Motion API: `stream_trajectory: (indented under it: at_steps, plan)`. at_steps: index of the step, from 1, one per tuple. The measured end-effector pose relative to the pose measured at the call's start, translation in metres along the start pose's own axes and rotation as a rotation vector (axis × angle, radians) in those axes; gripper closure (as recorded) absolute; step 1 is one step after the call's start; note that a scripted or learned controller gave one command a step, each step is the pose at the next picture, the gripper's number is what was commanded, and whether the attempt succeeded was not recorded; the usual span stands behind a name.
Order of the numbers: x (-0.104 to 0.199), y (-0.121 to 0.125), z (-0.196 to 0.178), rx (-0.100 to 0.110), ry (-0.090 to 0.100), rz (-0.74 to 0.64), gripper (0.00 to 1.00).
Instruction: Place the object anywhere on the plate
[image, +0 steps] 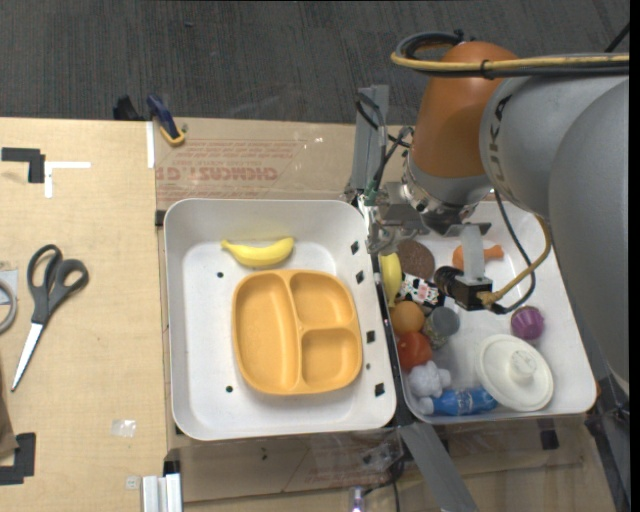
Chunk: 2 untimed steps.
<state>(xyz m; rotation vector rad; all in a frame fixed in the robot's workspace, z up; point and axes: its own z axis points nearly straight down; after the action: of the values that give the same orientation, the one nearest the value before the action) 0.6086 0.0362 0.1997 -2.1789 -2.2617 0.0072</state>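
Two shallow white bins are being viewed from above, and the left bin (180, 330) is being taken as the landmark. An orange plate (296, 331) with three compartments is being held at its middle, and a banana (259, 250) is lying on the bin floor just behind the plate, close to its rim, though contact cannot be judged. Beyond the left bin's right wall, the right bin (570, 385) is being crowded with small items: a white lidded container (515, 370), a purple ball (527, 323), an orange fruit (406, 317), a red fruit (414, 349) and a blue bottle (462, 402). The gripper (395, 232) is being held low over that pile, just past the shared wall; its state cannot be told. Scissors (42, 300) are lying on the bench well left of the left bin.
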Motion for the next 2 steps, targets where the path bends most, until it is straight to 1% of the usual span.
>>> stream_trajectory:
  at_steps: [1, 2]
  plan:
    - [0.079, -0.046, 0.004, 0.000, 0.001, -0.001, 1.00]
    - [0.135, -0.095, -0.138, -0.003, -0.001, -0.096, 1.00]
